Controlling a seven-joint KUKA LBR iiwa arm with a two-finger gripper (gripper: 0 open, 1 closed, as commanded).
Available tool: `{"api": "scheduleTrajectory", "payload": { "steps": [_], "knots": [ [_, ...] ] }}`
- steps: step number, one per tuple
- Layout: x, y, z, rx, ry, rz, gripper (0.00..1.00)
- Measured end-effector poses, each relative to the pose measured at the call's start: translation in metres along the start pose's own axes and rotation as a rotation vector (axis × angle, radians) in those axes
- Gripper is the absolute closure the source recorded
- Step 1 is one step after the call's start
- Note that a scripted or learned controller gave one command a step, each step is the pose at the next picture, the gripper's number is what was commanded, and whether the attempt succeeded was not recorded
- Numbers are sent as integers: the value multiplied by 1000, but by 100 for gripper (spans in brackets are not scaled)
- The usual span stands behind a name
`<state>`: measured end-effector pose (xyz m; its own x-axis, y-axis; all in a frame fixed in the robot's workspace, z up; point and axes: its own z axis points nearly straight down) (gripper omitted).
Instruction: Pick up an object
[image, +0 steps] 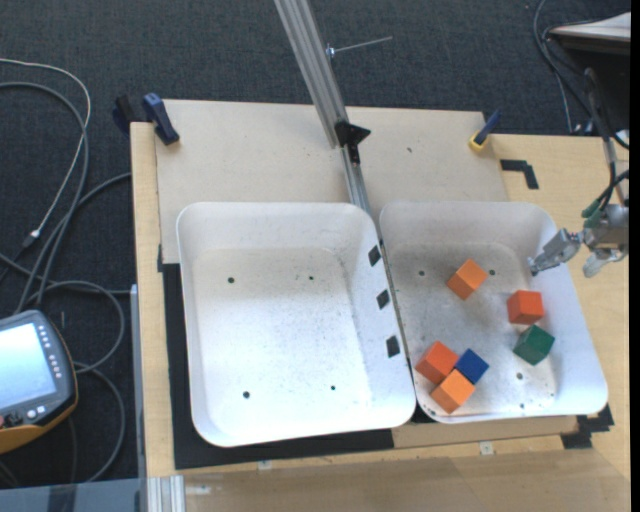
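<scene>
Several small cubes lie in the right bin (500, 222). An orange cube (467, 279) sits near its middle, with a red cube (525, 306) and a green cube (534, 344) toward the right wall. At the front, a red-orange cube (436, 360), a blue cube (471, 366) and another orange cube (455, 389) are clustered and touching. My gripper (572, 260) hangs over the right bin's right rim, above and to the right of the red cube. It is open, with nothing between its fingers.
The left bin (270, 225) stands beside the right one, with black clips along the shared wall. A slanted metal rail (318, 75) runs from the top down to the bins' junction. Blue (160, 117) and yellow (484, 133) clamps hold the board's back corners.
</scene>
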<state>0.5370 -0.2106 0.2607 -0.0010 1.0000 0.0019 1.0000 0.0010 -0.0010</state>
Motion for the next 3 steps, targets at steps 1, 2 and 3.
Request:
{"api": "scheduleTrajectory", "payload": {
  "steps": [1,2,3],
  "knots": [
    [62,26,77,7,4,-6,0],
    [64,81,140,0,-2,-2,0],
    [84,67,162,3,-1,-1,0]
  ]
}}
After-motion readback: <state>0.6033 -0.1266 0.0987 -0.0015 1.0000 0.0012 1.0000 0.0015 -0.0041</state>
